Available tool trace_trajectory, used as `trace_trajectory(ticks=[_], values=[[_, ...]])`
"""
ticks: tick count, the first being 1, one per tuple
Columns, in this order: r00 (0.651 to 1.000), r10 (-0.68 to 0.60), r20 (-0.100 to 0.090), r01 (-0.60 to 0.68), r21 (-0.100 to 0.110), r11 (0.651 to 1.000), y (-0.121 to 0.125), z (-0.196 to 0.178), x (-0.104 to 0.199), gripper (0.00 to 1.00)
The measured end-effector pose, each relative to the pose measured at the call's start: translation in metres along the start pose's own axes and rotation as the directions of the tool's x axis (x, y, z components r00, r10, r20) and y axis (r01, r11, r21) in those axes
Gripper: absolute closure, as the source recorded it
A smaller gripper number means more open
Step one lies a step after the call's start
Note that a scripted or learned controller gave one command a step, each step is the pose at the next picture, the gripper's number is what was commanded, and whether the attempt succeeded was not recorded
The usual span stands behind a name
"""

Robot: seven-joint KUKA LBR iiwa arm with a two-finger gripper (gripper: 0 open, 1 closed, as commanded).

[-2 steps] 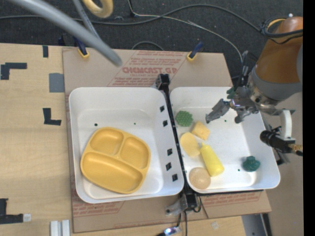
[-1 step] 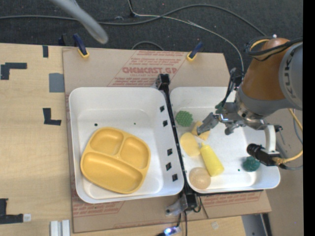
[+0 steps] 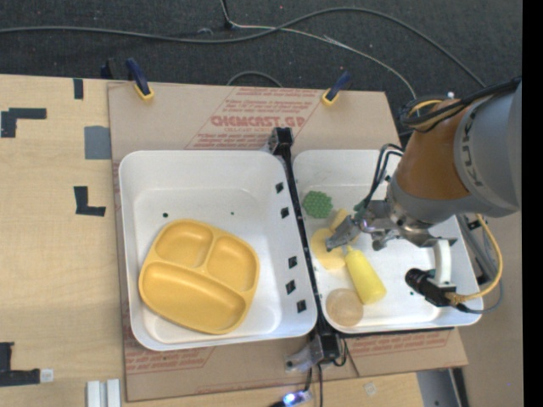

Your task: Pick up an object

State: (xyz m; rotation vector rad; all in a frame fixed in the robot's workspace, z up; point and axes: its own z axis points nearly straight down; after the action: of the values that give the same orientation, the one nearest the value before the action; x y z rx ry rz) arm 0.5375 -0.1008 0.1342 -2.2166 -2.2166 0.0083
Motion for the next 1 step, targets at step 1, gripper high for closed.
trace_trajectory(ticks=[1], values=[[1.0,-0.001,0.002,0.001,-0.008,1.0,0.0002,0.0521,0.0004,0.0]])
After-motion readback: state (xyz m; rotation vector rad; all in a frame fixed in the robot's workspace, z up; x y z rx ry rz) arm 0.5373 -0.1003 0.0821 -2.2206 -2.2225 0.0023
